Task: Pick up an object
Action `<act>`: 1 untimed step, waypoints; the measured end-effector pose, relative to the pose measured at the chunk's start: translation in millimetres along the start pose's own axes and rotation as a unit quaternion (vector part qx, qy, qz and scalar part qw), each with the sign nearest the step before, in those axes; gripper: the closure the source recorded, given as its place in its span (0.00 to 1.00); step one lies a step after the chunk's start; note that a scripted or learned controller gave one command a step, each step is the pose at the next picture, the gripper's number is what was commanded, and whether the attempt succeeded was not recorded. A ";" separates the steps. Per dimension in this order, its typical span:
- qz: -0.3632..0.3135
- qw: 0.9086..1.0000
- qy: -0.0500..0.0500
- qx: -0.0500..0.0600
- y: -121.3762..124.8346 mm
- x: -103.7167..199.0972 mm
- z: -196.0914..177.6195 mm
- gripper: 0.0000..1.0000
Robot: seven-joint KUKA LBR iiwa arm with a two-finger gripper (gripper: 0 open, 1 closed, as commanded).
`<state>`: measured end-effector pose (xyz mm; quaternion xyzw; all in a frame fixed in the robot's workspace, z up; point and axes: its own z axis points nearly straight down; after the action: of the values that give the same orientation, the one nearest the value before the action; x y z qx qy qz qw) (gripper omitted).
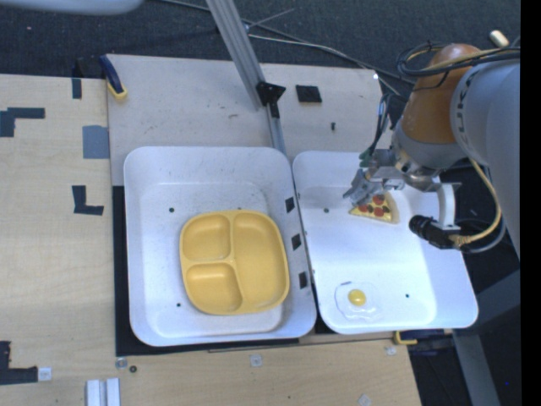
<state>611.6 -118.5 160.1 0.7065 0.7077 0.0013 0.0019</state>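
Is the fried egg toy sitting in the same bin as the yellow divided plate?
No, the fried egg lies in the right bin, while the yellow plate sits in the left bin.

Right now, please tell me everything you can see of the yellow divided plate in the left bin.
The yellow plastic-looking divided plate is a rounded rectangle with three compartments: two along its far side and one wide one near the front. It lies flat and slightly turned on the floor of the left shallow white bin, toward its front right. No other object lies in it or touches it.
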 end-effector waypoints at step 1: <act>0.000 1.000 0.000 0.000 -3.6 -8.8 -52.3 1.00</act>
<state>607.8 -127.3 212.4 0.7068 0.7074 0.0010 0.0018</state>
